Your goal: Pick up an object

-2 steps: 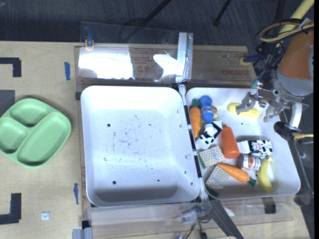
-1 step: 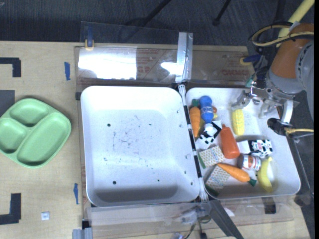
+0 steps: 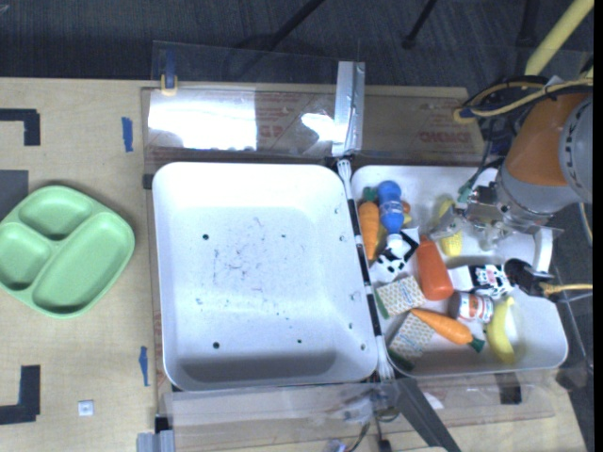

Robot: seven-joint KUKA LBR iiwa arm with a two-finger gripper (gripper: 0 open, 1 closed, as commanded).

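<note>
Green tray (image 3: 64,250): rests on the bench, far left.
Left bin (image 3: 259,271): white, scuffed floor.
Right bin (image 3: 551,342): crowded with toy carrots (image 3: 443,326), banana (image 3: 502,330), blue ball (image 3: 388,194).
Arm (image 3: 545,149): reaches in from right, wrist bent down over the toys.
Gripper (image 3: 471,219): low above the right bin; grip state unclear.

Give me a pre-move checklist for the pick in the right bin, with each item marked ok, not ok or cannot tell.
1. Gripper over the right bin: ok.
2. Objects available to pick, such as carrot and banana: ok.
3. Jaws open or shut: cannot tell.
4. Object already held: cannot tell.
5. Target isolated: not ok; the orange bottle, carrot and neighbours lie crowded together.
6. Left bin in place beside it: ok.
</note>
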